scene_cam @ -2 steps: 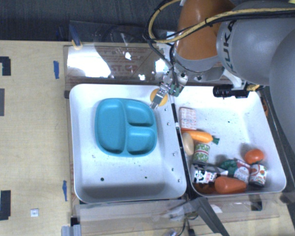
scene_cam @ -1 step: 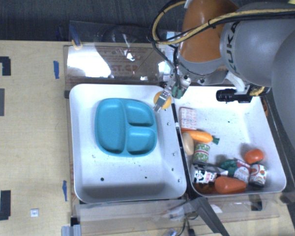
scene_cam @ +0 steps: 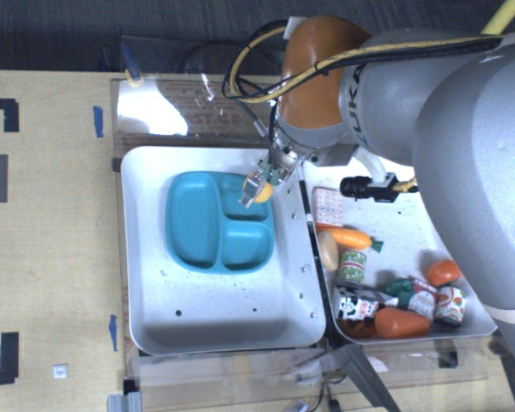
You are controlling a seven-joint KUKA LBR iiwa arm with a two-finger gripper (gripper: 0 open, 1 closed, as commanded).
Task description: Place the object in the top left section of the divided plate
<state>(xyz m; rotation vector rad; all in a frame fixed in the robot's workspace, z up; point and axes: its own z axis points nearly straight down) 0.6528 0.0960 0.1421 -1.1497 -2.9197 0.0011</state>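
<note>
Over left bin's (scene_cam: 146, 316) blue divided plate (scene_cam: 193, 226), end effector (scene_cam: 264, 185) clamps a yellow-orange object (scene_cam: 260, 194), orientation unclear.

The wooden bench (scene_cam: 43, 256) bears two white bins (scene_cam: 146, 299) side by side.

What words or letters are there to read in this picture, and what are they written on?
"UKA", running down the grey arm beside the orange band; it looks like part of a longer name, with the start hidden.
The white card with red print in the right bin: too small to read.
The labels on the small can and the packets near it: too blurred to read.
</note>
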